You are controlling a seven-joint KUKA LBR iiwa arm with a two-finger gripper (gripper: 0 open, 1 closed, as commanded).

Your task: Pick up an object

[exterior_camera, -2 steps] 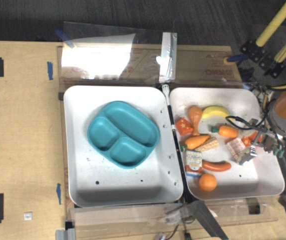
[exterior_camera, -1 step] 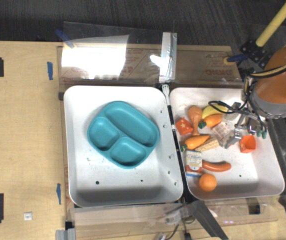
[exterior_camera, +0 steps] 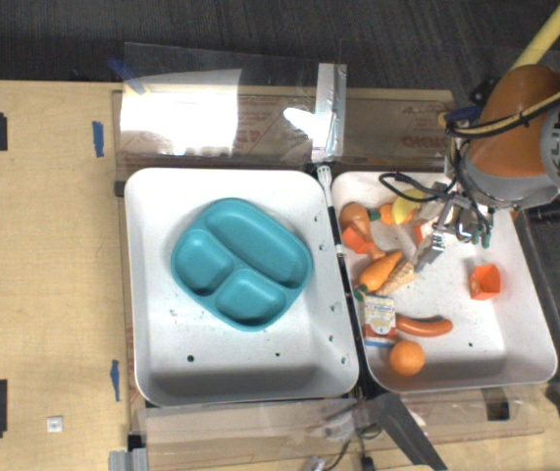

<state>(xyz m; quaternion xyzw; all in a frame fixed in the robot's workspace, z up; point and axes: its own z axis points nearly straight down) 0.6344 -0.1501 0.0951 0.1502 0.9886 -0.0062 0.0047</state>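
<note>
White plastic, the left bin carries a teal three-section plate. In the right white bin, the grey arm's gripper hangs at the pile's upper right; whether its fingers are parted or closed on anything cannot be told. Below lie a carrot, red sausage, orange ball and, apart, a small orange cup.

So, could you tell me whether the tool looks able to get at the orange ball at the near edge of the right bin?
Probably yes. The ball lies apart from the sausage with open bin floor to its right, and the tool hangs above the same bin with nothing between them.
</note>
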